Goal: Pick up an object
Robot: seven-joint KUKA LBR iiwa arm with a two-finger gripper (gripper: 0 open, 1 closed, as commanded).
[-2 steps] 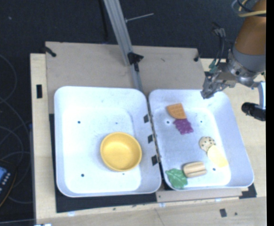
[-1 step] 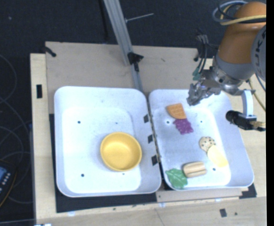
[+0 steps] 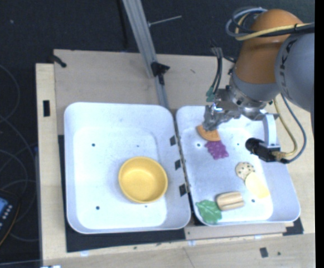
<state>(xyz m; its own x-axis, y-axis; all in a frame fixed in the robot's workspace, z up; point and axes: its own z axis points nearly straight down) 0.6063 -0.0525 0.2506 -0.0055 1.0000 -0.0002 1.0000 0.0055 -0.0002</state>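
the grey arm (image 3: 295,66) is reaching in from the right, its orange band (image 3: 262,43) sitting high over the far right corner of the table (image 3: 111,77). from there the wrist is pointing steeply down into the right bin (image 3: 287,205), and the gripper (image 3: 212,123) is hanging at the far left part of that bin, close to the wall shared with the left bin (image 3: 72,149). its tip is sitting right over an orange piece (image 3: 206,133), which is showing just below and to the left of it; whether the gripper is apart, together or clamped on that piece cannot be told from this angle.

in the right bin, a purple grape-like cluster (image 3: 217,149) is lying just near of the orange piece. further right and nearer, a speckled round cookie (image 3: 244,170) is lying beside a pale yellow piece (image 3: 257,186). at the near edge a tan bread-like roll (image 3: 230,200) is lying next to a green leafy piece (image 3: 208,210). a black fitting (image 3: 260,148) on the arm's cabling is hanging over the right side of this bin.

in the left bin, a yellow bowl (image 3: 143,178) is sitting upright toward the near right part.
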